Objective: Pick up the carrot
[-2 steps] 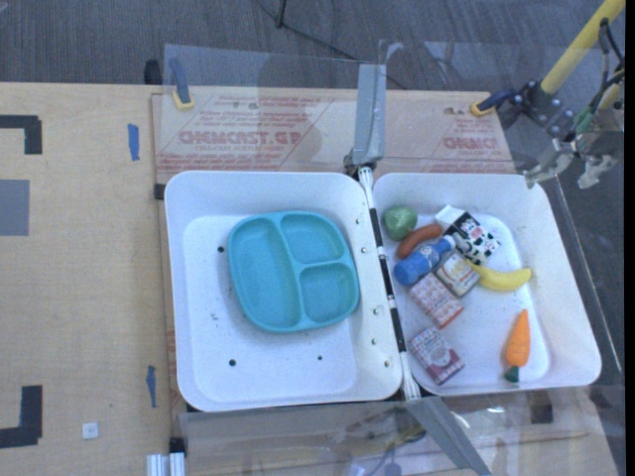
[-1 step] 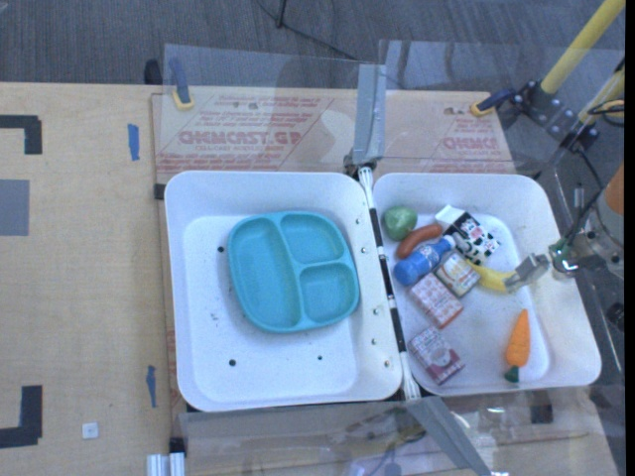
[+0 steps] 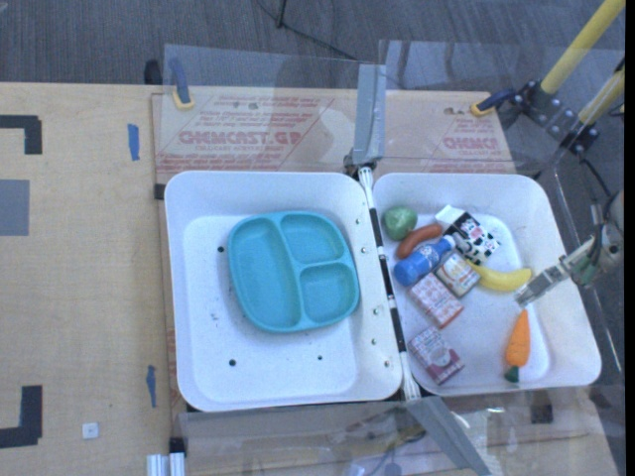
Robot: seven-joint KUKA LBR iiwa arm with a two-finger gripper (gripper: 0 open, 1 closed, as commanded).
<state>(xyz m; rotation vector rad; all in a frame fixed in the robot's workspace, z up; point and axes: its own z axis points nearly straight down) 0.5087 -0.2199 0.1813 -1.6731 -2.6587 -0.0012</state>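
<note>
Your tool [image 3: 541, 286] enters from the right edge of the frame, a little below the middle, and reaches over the right bin [image 3: 580, 360]; whether it is apart or together you cannot tell from this slant, and nothing shows clamped in it. The carrot [image 3: 518, 339] lies just below its tip and a touch to the left, close by, in the lower right part of that bin. Its long axis runs nearly up and down the frame, orange body uppermost and green end at the bottom. So the coming move is, by my reading, a short drop toward the lower edge. Just beside the tip to the left lies a banana [image 3: 504, 279], which could get nudged. Further left sits a cluster of small packets and toy food.
</note>
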